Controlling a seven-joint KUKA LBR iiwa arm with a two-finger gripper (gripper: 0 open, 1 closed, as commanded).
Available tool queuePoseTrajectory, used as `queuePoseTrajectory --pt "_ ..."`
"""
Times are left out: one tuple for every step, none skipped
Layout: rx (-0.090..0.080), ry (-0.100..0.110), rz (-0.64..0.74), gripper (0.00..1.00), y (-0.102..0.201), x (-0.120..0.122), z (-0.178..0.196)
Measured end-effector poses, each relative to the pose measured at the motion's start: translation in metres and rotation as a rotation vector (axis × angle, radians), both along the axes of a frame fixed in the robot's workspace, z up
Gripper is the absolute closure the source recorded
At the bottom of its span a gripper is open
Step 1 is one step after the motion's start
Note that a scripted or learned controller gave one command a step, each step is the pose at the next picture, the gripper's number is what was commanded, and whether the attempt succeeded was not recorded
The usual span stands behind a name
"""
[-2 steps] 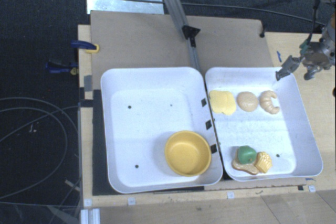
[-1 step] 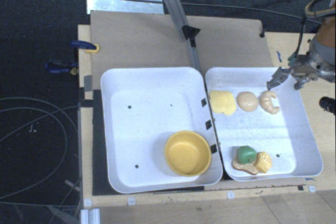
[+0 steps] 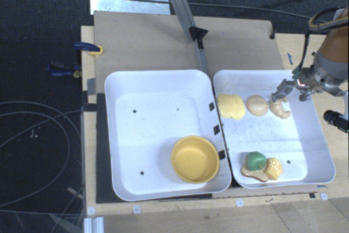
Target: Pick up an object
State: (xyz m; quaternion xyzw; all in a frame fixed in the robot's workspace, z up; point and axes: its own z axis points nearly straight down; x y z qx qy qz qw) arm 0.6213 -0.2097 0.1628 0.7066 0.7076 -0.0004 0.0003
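Note:
My gripper (image 3: pixel 292 93) hangs over the right bin (image 3: pixel 319 142) near its far right side, fingers spread and open with nothing between them. Just below and left of it lies a tan croissant-shaped piece (image 3: pixel 281 109). Beside that sit a beige round piece (image 3: pixel 257 105) and a pale yellow lump (image 3: pixel 231 106) against the bin's left wall. Near the front of this bin a green piece (image 3: pixel 255 160), a yellow ridged piece (image 3: pixel 273 168) and a tan piece (image 3: pixel 252 174) lie bunched together.
The left bin (image 3: pixel 136 112) holds a yellow bowl (image 3: pixel 194 159) at its front right corner. A slanted metal pole (image 3: pixel 182 5) crosses the bench from the back and ends between the bins. Cables lie on the dark floor to the left.

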Motion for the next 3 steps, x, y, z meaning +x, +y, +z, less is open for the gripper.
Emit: queuePoseTrajectory --pt "0.001 -0.001 0.004 0.00 0.009 0.001 -0.057" --pt "-0.001 -0.006 0.006 1.00 0.008 0.003 -0.043" --pt "-0.001 -0.008 0.005 1.00 0.017 0.003 0.016"
